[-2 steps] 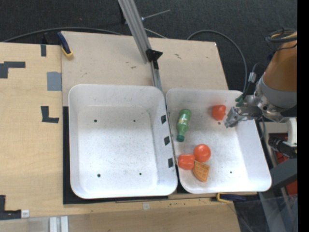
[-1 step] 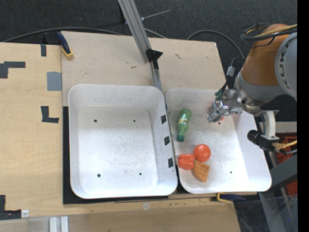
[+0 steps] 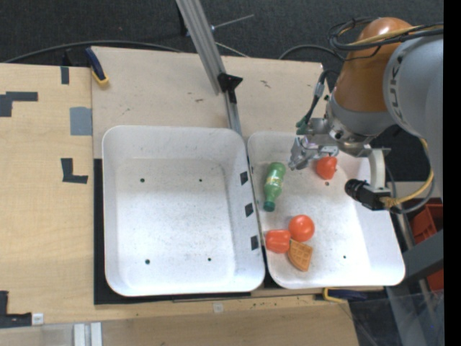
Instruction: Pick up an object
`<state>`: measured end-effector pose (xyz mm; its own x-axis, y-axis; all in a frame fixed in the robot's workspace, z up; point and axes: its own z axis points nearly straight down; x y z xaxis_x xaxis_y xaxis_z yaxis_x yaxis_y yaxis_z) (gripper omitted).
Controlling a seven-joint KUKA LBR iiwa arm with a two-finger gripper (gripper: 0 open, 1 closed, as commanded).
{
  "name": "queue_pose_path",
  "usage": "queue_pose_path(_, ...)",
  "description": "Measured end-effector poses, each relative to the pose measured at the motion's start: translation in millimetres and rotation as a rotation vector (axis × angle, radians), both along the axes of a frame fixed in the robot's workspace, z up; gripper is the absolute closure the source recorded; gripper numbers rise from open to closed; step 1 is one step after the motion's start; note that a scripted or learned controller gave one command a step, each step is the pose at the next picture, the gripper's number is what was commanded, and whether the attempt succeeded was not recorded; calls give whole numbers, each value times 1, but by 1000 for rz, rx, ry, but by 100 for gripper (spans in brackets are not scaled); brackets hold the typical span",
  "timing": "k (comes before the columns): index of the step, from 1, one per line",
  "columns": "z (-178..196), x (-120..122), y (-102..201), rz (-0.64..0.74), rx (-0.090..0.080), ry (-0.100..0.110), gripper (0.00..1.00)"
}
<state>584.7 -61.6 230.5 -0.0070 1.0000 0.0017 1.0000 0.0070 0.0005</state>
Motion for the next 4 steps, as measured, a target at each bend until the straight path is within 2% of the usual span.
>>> queue_pose_path(1, 8, 16, 48, 0, 0, 0, 100)
queue_pose_path(2, -5, 39, 104, 0, 0, 2, 100)
queue_pose_path(3, 6, 64, 154, 0, 0, -1, 100)
queue_pose_path(4, 6, 63, 150, -5, -3, 2, 0)
